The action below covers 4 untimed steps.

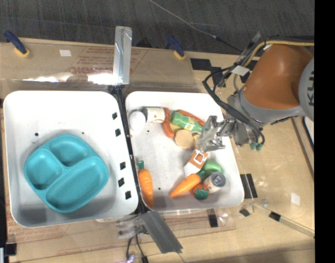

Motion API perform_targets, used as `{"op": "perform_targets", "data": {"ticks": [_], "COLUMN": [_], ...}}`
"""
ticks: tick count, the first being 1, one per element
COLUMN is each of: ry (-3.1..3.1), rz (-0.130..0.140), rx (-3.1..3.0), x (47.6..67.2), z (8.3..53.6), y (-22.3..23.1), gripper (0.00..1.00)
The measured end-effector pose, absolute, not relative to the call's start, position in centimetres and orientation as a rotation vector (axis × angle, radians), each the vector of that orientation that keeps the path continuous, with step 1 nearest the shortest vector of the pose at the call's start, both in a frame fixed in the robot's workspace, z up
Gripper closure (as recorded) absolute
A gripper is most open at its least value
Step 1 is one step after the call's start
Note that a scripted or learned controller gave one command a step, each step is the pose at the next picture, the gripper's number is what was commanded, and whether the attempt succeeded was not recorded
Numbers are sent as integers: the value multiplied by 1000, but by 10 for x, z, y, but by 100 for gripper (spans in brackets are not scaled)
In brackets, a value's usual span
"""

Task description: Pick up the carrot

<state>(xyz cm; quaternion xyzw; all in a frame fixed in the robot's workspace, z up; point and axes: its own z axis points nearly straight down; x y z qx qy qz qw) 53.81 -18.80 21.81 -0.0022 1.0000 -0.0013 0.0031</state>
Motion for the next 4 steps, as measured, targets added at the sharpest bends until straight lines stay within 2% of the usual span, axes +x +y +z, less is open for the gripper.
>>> {"op": "perform_targets", "data": {"ticks": [1, 2, 3, 4], "ry": [3135, 3133, 3139, 3141], "rz": [-2, -2, -3, 1], "rx": [136, -129, -60, -78], "x": [604, 630, 657, 657], "z": [233, 224, 209, 162], "y": [-188, -159, -211, -210], "gripper": [100, 100, 100, 100]}}
